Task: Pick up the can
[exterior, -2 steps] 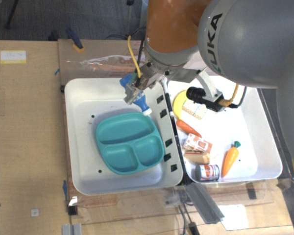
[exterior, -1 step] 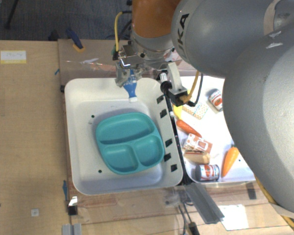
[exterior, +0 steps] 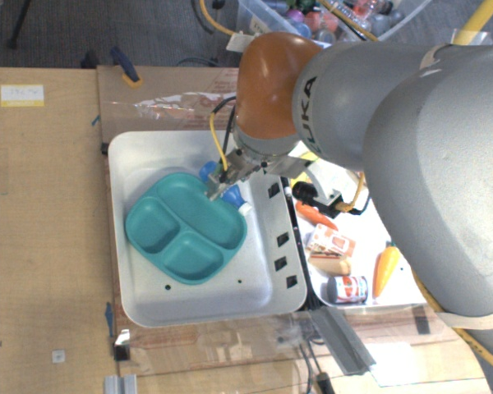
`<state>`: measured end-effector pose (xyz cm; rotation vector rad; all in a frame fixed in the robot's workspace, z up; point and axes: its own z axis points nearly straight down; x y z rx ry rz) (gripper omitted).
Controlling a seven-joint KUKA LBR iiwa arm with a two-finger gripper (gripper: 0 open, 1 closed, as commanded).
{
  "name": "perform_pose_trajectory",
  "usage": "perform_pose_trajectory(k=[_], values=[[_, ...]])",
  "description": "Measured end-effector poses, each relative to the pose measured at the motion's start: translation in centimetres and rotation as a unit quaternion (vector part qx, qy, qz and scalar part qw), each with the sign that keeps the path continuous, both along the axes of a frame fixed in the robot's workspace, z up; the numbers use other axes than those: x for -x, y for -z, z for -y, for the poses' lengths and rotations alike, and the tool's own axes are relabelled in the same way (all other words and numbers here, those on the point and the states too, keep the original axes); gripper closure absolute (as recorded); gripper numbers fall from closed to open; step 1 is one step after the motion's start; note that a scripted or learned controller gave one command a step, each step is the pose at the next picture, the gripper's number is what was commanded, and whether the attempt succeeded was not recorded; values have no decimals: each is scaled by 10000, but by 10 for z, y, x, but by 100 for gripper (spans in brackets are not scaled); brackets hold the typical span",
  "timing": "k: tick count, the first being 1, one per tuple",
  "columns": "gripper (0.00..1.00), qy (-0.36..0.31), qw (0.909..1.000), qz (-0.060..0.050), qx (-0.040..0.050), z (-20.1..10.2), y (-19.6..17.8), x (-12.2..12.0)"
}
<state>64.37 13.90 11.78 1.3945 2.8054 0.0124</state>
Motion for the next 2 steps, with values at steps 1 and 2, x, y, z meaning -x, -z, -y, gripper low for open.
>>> perform_pose_trajectory(k=[1,2], values=[[100,-42,10000,-33,5,-61,-33,13],[100,-288,9996,-28,9,-50,-57,-19]])
